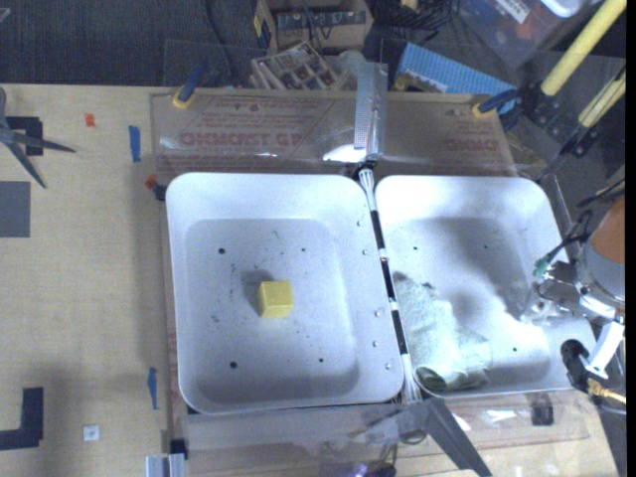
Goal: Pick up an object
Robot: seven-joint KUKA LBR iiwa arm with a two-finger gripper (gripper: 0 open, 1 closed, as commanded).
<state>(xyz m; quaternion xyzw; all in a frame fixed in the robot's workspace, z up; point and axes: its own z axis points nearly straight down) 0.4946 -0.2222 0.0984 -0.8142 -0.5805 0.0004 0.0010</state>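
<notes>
1. The yellow block [276, 298] sits alone in the left bin [199, 207], a bit toward 7 o'clock from that bin's middle. A rolled white cloth [437, 341] lies in the right bin [467, 202] at about its 7 o'clock, one end jammed into the corner.
2. The gripper [556, 296] is at the right bin's 4 o'clock edge, holding nothing I can see. Honestly can't tell how it's set; it's just a metallic tangle from here.
3. Risks, my guess: the cloth is floppy, so a pinch may catch only a fold and slip off. It's tucked against the wall too, so there's little room to come down.
4. The block is small and hard, and a slightly off-centre close could squirt it sideways.
5. The bin floors look scuffed and speckled, probably slick. Around the bench it's cables at 12 o'clock, clamps, and a yellow pole [591, 30] at 1 o'clock.
</notes>
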